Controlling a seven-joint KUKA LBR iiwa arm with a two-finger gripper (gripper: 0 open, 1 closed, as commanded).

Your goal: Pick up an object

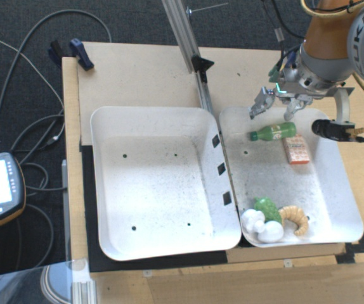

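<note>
Claw open, empty, hovering just above green bottle. One bottle, lying flat at far end of right bin. One orange box just beside bottle. Near corner: one green lump, two white lumps, one tan piece. Left bin beside.

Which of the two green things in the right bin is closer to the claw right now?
The green bottle, lying on its side just below the open claw. The other green object sits at the bin's near edge among the white pieces.
</note>
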